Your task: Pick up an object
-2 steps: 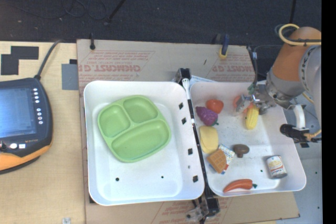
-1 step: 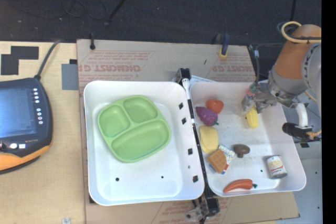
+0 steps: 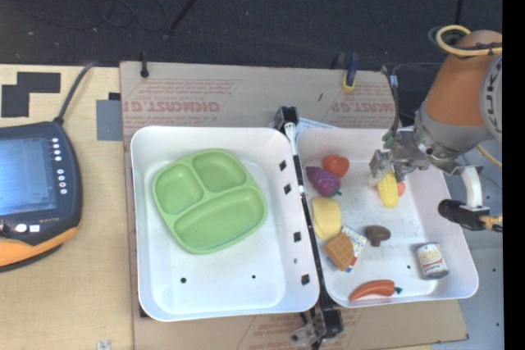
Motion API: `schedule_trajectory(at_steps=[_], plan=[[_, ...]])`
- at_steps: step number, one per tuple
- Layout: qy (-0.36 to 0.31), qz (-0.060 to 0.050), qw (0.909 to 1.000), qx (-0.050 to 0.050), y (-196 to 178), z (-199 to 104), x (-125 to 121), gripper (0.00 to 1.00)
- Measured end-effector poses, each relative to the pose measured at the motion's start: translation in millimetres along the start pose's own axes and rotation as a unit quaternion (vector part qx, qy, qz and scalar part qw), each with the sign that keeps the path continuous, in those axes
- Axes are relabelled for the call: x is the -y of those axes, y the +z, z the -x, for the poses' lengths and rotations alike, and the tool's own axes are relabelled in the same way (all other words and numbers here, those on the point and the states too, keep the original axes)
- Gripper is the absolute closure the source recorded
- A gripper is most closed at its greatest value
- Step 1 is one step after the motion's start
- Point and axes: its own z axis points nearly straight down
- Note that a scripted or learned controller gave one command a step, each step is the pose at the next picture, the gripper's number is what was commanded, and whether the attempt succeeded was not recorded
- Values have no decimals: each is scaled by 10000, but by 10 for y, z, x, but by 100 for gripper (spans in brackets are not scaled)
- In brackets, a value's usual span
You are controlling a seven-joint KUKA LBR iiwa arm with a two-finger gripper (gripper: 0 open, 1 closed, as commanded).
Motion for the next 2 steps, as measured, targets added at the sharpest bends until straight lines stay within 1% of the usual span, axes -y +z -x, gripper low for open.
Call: schedule_trajectory(at_steps=[1,2], plan=[[1,-28,10000,-6,114,-558,292,100],[-5,10,10000,5,-389,-1031,264,100]])
